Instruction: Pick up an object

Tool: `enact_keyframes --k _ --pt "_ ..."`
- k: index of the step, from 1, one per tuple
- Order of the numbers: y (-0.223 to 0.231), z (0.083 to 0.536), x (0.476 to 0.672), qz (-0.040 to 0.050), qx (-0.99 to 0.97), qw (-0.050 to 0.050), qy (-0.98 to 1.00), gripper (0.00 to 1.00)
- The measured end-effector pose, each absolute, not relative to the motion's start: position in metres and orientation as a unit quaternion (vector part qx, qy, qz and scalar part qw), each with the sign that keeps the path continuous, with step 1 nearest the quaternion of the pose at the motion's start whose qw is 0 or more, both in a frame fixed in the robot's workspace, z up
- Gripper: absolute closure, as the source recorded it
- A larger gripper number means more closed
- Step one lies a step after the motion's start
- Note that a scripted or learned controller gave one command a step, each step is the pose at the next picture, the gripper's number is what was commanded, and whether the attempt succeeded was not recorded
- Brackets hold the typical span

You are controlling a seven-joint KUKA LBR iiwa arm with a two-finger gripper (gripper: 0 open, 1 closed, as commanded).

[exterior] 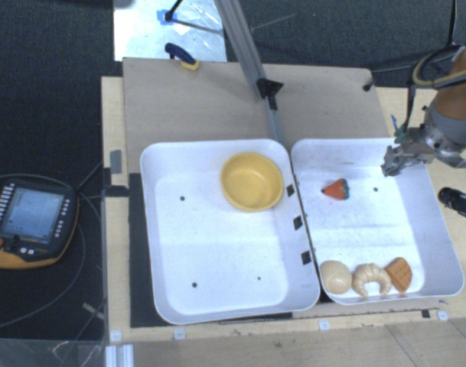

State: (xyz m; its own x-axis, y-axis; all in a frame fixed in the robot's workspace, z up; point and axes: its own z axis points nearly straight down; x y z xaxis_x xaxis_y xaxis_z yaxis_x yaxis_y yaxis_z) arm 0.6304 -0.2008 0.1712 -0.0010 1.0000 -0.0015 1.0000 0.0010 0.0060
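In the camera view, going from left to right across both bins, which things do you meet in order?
Yellow bowl → round bread roll → croissant → waffle-like biscuit → claw. I left out the red strawberry-like toy: it overlaps the roll in left-right position.

In the right bin (439, 235), a strawberry (336, 189) sits alone with open floor around; at six o'clock, a bun (336, 277), croissant (373, 278) and waffle (399, 274) crowd the wall. In the left bin (164, 281), a yellow bowl (252, 180) blocks twelve o'clock.
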Motion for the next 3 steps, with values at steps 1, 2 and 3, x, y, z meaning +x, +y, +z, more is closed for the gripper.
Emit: enact_keyframes --k 1,2,3 --pt "-0.201 0.209 0.631 0.0011 0.707 0.002 0.707 1.00" --pt "-0.150 0.223 0.634 0.0011 0.705 0.000 0.709 1.00" --pt "-0.101 0.215 0.637 0.0007 0.705 0.000 0.709 1.00"
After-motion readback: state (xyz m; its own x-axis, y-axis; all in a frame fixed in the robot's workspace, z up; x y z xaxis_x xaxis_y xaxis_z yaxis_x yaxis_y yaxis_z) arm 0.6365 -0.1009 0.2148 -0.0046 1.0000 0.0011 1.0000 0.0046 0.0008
